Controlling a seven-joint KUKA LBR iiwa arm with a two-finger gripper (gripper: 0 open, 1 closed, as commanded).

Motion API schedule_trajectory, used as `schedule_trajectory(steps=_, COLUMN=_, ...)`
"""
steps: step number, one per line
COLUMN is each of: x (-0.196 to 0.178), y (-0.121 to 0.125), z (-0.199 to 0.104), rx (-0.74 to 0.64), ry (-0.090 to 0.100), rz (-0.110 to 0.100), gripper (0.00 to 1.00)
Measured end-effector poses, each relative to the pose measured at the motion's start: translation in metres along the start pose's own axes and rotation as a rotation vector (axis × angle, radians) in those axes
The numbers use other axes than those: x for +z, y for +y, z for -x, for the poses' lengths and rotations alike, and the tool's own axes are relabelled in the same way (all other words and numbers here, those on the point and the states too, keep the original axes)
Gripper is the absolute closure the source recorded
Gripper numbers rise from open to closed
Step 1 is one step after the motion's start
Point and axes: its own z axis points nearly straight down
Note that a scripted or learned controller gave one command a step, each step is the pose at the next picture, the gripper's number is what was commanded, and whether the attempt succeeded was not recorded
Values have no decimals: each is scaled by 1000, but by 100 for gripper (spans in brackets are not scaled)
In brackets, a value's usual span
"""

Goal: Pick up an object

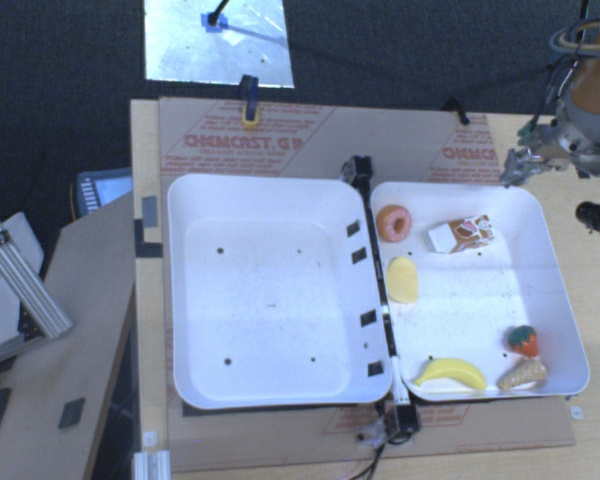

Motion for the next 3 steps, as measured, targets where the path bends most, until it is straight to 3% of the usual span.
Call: schedule_trajectory(steps=3, x=-34, y=5, z=1, rx=-7, ry=-5, rz=12, gripper=100)
